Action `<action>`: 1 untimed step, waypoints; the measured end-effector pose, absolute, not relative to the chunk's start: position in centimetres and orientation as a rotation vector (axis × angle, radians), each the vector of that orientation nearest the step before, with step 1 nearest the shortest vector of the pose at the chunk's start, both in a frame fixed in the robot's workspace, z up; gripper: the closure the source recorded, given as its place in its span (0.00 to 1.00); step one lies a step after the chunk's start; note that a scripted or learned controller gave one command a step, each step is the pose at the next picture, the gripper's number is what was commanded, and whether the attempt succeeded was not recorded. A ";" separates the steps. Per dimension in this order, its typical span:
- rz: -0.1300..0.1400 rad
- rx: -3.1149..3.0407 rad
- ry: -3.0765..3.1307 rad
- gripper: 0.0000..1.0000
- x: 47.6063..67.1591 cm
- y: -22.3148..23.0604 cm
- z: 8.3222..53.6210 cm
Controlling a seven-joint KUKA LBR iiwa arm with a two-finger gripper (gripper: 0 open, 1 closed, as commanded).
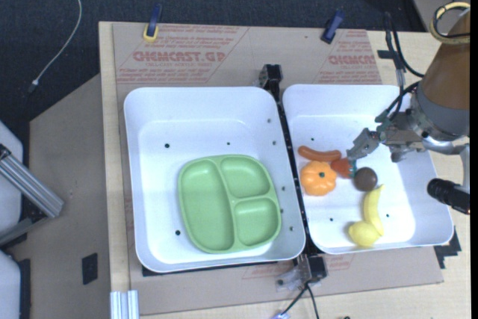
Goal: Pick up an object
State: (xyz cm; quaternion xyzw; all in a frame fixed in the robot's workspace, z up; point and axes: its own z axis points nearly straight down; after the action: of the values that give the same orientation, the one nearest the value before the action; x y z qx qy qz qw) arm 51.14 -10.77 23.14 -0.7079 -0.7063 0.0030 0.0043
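Gripper point(357, 153) low in right bin point(328, 97) — jaw state unclear, perhaps touching carrot point(320, 154), pumpkin point(318, 178) beside

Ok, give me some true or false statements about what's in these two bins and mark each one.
1. The green divided plate lies in the left bin. True.
2. The banana lies on the plate. False: it lies in the right bin.
3. The orange pumpkin is beside the carrot. True.
4. The gripper is above the left bin. False: it is above the right bin, near the brown ball.
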 end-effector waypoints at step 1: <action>-0.001 -2.221 -2.222 0.00 51.4 -10.8 23.6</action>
State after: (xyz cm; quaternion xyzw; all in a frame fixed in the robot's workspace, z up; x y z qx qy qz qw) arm 51.36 -10.77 23.62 -0.7070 -0.7072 -0.0002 0.0000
